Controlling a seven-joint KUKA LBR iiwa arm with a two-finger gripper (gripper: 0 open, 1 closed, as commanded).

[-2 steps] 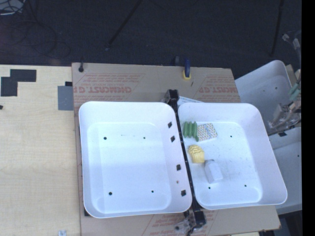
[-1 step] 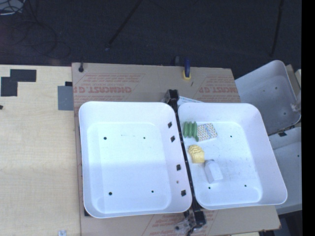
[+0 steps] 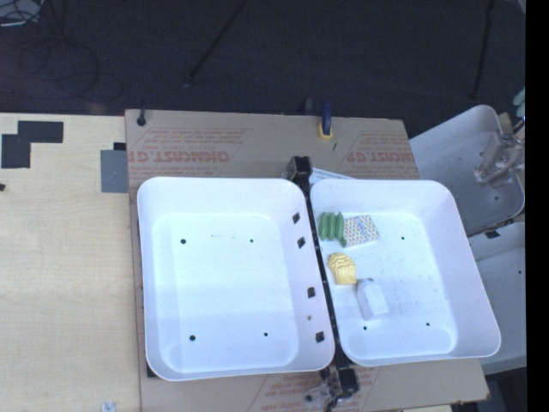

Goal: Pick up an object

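Small, blurred, or cropped parts of the scene

The pale clear item in the right bin is too washed out against the white floor to identify. The speckled packet carries a print too small to read, and the green object beside it is too blurred to name. A metal fixture at the right edge is cut off by the frame. The clamp at the bottom edge between the bins is cropped too.
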